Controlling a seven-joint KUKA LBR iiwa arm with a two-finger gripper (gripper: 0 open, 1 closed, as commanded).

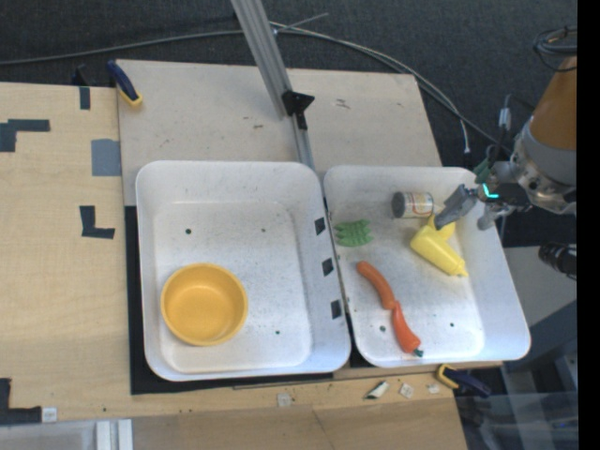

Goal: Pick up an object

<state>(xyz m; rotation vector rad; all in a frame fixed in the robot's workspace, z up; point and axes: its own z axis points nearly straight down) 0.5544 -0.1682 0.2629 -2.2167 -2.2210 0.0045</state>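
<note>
Tool (461, 210) first: you can see it low over the right bin (497, 279), near that bin's far right corner, with its two dark fingers spread apart and nothing between them. One finger reaches down to the upper edge of the yellow wedge-shaped object (438, 249), and may be touching it, though you cannot be sure from this slant. Just to the left of the tool lies a small cylinder (412, 203), on its side, with a dark end and a pale body. Further left sits a small green object (353, 233) close to the bin's left wall, and toward the front an orange carrot-like piece (387, 307) lies at a diagonal. The left bin (150, 251) holds a yellow bowl (203, 303) in its front left corner, well apart from the arm. Your likeliest target is the yellow wedge, since it is nearest. Judge it as light, probably hollow plastic, stiff but smooth, so it may slide or tip away if only one finger meets it. Its sloped faces would squeeze out of a closing grip, so take it across the narrower width, fingers straddling both sides, and come down squarely. The cylinder would roll if nudged; you would need to close across its round body. Nothing here looks fragile.
</note>
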